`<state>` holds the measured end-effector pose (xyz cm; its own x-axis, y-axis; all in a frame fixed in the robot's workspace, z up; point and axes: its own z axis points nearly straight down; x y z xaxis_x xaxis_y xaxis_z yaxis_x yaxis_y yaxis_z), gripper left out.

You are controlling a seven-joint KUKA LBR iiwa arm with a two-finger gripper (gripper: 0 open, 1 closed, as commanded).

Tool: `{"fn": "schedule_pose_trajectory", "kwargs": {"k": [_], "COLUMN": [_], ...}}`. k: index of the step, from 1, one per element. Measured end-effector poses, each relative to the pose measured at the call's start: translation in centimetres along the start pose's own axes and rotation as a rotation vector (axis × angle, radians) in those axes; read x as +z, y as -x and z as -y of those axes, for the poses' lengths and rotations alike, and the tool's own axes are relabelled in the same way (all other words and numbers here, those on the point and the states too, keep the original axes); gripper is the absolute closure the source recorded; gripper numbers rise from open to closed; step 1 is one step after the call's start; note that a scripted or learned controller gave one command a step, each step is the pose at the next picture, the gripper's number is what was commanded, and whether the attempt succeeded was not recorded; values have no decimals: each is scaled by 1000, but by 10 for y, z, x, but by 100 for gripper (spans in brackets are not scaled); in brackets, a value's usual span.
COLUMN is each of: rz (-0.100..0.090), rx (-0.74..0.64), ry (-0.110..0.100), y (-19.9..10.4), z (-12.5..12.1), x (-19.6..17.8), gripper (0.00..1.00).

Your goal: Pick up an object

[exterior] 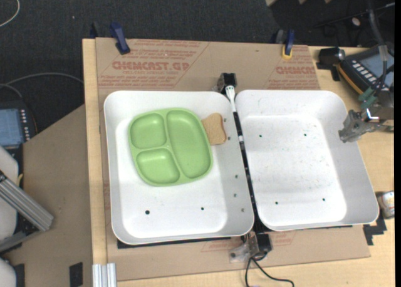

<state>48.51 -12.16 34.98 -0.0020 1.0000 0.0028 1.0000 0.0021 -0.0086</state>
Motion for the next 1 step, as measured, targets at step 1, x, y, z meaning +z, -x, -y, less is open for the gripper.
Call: {"fn": "schedule_pose_trajectory", "kwargs": {"k": [1], "rz": [6], "rx": [3], "ry": [16], "y": [24], "z": [-24], "x": [-43], "gripper": [100]}}
